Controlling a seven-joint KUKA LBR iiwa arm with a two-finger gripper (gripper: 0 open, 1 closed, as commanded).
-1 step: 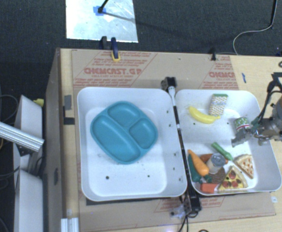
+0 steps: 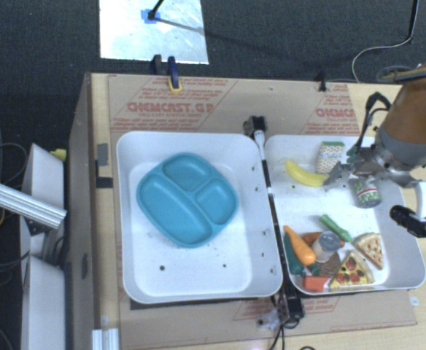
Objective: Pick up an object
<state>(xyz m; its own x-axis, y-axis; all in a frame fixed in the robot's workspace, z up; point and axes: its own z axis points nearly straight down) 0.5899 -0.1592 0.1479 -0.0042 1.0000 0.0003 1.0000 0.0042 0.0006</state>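
Two shallow white bins sit side by side on the worktop (image 2: pixel 220 100): the left bin (image 2: pixel 147 268) carries a blue divided plate (image 2: pixel 187 199), and the right bin (image 2: pixel 410 261) holds the toy food the task draws on. The arm (image 2: pixel 417 119) comes in from three o'clock, and its hand (image 2: pixel 351 168) hangs low over the upper part of the right bin, between a yellow banana (image 2: pixel 306 173) at its nine o'clock, a small speckled packet (image 2: pixel 330 154) at its eleven o'clock and a small can (image 2: pixel 367 192) at its five o'clock. By the look of it this is the approach step, with the target not yet settled; the can or the banana seems likeliest. The next move calls for centring on one item and descending straight, without nudging its neighbours. I cannot tell how the hand is set, or whether it has hold of anything, since the wrist housing covers that part. At six o'clock in the right bin lie a carrot (image 2: pixel 299 245), a green pod-like piece (image 2: pixel 335 227) and two pizza slices (image 2: pixel 359 261), heaped so closely that their edges are hard to separate. The arm is cut off at the frame's edge.
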